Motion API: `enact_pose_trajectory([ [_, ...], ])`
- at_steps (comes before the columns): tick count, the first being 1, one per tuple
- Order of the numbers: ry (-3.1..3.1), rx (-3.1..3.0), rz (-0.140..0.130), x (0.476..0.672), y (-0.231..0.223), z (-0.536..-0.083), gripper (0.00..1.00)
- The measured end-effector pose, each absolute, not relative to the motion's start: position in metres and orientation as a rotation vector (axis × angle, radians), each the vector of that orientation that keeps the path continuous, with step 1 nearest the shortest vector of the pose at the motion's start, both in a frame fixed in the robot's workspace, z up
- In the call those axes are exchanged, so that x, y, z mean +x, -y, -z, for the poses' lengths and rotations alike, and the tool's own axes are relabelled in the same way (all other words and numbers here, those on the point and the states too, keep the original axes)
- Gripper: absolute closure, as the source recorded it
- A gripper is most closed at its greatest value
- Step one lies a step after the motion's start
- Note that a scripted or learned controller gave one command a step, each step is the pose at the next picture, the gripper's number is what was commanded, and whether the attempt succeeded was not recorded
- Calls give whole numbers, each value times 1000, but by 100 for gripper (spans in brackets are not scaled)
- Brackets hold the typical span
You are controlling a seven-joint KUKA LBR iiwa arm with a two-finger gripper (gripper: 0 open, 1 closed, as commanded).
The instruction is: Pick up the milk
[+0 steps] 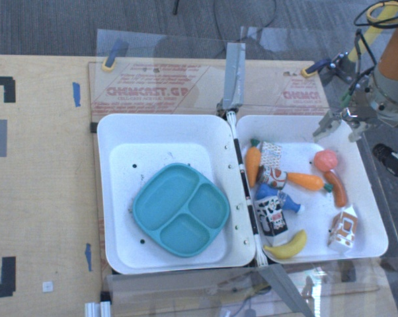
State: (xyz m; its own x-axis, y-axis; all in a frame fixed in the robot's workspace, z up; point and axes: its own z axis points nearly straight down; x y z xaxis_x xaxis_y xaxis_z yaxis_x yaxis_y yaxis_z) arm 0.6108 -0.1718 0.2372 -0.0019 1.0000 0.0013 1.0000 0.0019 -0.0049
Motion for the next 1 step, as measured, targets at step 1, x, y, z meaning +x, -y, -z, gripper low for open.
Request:
enact_pose_trajectory([
  [1, 2294, -2141, -3, 526, 182, -175, 0],
])
